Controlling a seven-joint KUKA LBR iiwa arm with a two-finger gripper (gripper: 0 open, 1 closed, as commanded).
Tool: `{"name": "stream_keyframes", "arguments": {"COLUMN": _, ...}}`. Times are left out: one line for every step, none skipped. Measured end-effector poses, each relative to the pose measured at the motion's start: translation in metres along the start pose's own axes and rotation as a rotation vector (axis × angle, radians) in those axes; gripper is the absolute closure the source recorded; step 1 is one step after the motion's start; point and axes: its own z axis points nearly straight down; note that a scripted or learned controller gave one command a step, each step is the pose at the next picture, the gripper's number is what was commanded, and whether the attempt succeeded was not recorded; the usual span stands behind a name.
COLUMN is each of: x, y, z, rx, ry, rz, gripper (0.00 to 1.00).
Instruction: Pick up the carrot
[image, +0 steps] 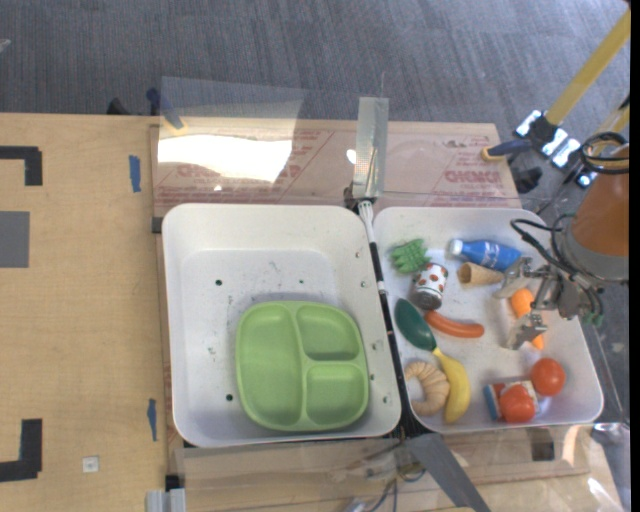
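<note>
Left shallow white bin (190, 300): green three-compartment plastic plate (300, 365). Right shallow white bin (585, 400): toy foods are held, yellow banana (457, 385) nearest. Small orange carrot (521, 300) is seen at the right side, touching the metal two-finger gripper (533, 322); finger state cannot be told.

Bins (190, 240): smooth white plastic, slight sheen. Tray (300, 365): matt green plastic. Counter (70, 300): matt wood-like board. Carrot (520, 300): glossy orange plastic. Gripper (535, 320): bare metal.
</note>
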Motion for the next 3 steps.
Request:
{"name": "stream_keyframes", "arguments": {"x": -0.005, "y": 0.001, "z": -0.014, "rx": 0.003, "ry": -0.015, "rz": -0.002, "gripper": 1.0}}
{"name": "stream_keyframes", "arguments": {"x": 0.029, "y": -0.002, "z": -0.002, "rx": -0.002, "ry": 0.0, "rz": -0.806, "gripper": 1.0}}
{"name": "stream_keyframes", "arguments": {"x": 0.026, "y": -0.001, "z": -0.014, "rx": 0.0, "ry": -0.009, "rz": -0.803, "gripper": 1.0}}
